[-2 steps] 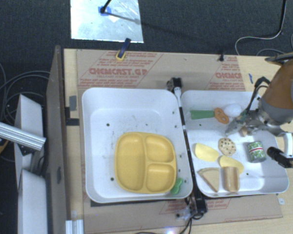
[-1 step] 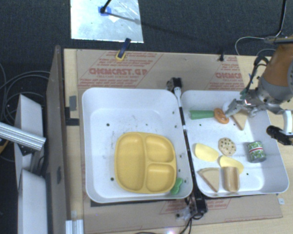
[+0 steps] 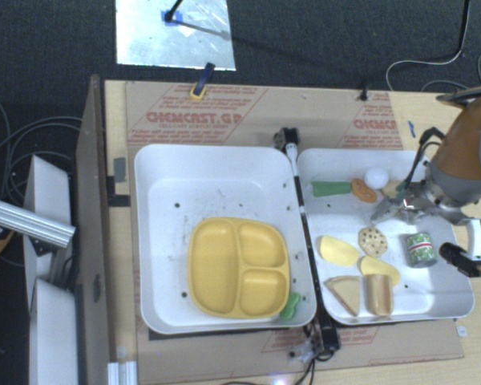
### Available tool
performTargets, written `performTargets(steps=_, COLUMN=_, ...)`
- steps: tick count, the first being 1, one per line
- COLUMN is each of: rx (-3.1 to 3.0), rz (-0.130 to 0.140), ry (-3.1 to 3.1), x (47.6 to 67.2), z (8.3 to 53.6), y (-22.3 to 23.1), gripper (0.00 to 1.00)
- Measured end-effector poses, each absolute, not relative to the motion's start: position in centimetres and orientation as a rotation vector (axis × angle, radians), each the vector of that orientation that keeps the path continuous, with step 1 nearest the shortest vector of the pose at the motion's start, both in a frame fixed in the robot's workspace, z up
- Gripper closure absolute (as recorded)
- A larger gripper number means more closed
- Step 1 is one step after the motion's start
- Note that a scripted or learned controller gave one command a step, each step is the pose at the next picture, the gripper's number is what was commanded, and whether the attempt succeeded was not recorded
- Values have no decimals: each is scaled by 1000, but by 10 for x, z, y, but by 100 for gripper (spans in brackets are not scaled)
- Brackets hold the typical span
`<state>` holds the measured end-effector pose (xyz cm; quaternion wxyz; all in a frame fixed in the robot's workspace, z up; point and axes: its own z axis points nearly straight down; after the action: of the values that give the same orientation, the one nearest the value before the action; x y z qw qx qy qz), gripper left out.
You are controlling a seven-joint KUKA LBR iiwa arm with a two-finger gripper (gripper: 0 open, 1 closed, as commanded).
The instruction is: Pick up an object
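My gripper (image 3: 401, 204) hangs low over the upper right part of the right bin (image 3: 457, 303), below the grey and orange wrist. A white ball (image 3: 376, 177) and an orange piece (image 3: 362, 188) with a green stalk (image 3: 330, 188) lie just to its left. A speckled cookie (image 3: 372, 239) sits below it, and a green can (image 3: 419, 249) lies below and to the right. Nothing can be seen held in the gripper.
Two yellow pieces (image 3: 338, 249) (image 3: 382, 269), a bread wedge (image 3: 345, 293) and a tan cylinder (image 3: 377, 293) fill the right bin's lower half. The left bin (image 3: 168, 183) holds a yellow divided plate (image 3: 239, 267) and a small green item (image 3: 289, 307).
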<state>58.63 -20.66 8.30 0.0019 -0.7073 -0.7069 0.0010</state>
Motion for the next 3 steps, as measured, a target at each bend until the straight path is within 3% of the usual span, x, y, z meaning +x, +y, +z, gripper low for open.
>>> performTargets(steps=1, rx=-2199, rz=9, ry=-2224, x=646, z=84, y=-181, gripper=0)
performTargets(steps=2, rx=-2226, rz=1, ry=-2221, x=599, z=117, y=-209, gripper=0)
performTargets(steps=3, rx=-2237, rz=-17, ry=-2229, x=543, z=90, y=-201, gripper=0)
